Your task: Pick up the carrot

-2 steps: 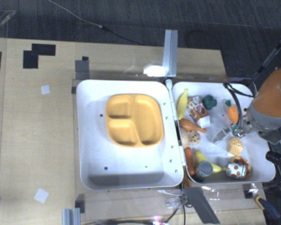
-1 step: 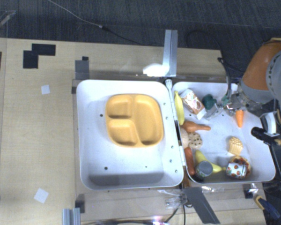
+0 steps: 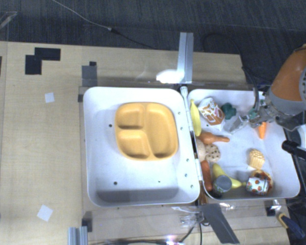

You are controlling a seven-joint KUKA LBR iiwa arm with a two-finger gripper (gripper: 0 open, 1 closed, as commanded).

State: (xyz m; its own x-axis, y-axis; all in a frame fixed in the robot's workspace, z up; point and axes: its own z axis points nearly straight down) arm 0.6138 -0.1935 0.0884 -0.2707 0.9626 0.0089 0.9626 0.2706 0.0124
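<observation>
Pincer (image 3: pixel 257 116) of the grey arm with the orange band (image 3: pixel 295 74) hangs over the far right part of the right shallow white bin (image 3: pixel 280 152). At this slant I cannot tell whether it is spread or pressed together. The small orange carrot (image 3: pixel 262 130), one short tapered piece, shows right at the pincer's lower edge, over the bin's white floor and near its right wall. Whether it is pinched or merely lies beneath cannot be made out.

There are two bins, side by side and touching along their inner walls. The left shallow white bin (image 3: pixel 99 152) holds one thing: a yellow plastic plate with three compartments (image 3: pixel 145 130), sitting near the middle.

The right bin holds the rest, mostly crowded along its left side:
- one long yellow banana (image 3: pixel 195 117) against the left wall
- one round white-and-orange patterned item (image 3: pixel 212 111) beside it
- one dark green piece (image 3: pixel 227 108) just right of that
- one orange tapered piece with a brownish end (image 3: pixel 214 137), lying crosswise
- one beige speckled lump (image 3: pixel 210 151) below it
- one long red piece (image 3: pixel 206 170) along the left wall
- one grey cylinder (image 3: pixel 222 185) at the near edge, touching a yellow curved piece (image 3: pixel 230 179)
- one pale yellow corn-like chunk (image 3: pixel 256 158), standing apart
- one red-and-white round item (image 3: pixel 258 184) in the near right corner
</observation>
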